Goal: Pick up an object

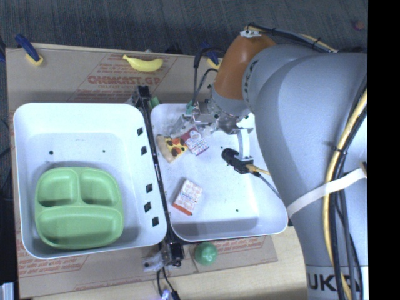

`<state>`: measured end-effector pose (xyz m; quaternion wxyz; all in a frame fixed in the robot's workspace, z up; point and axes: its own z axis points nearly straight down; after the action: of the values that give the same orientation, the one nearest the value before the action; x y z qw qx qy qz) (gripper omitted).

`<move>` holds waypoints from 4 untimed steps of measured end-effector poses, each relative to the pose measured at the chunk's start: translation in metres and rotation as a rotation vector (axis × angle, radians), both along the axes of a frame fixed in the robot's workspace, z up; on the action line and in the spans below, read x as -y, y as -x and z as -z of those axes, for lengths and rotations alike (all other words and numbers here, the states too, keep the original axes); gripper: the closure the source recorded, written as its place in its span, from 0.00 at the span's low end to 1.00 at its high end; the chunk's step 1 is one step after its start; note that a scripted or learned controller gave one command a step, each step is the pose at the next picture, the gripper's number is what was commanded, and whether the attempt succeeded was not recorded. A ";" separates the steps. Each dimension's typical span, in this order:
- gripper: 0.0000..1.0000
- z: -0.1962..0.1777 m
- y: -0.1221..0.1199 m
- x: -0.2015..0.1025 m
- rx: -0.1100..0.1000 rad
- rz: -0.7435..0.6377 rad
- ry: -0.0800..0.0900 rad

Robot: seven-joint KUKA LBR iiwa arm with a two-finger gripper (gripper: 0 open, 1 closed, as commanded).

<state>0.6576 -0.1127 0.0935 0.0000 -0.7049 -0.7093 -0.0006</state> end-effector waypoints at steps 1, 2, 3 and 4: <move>1.00 -0.011 -0.001 -0.001 0.000 -0.006 0.000; 1.00 -0.100 0.000 -0.097 0.002 -0.002 -0.002; 1.00 -0.104 0.022 -0.189 -0.006 -0.002 0.000; 1.00 -0.139 0.068 -0.251 -0.003 -0.002 -0.001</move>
<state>0.5896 0.1379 0.2329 0.0015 -0.7042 -0.7100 0.0003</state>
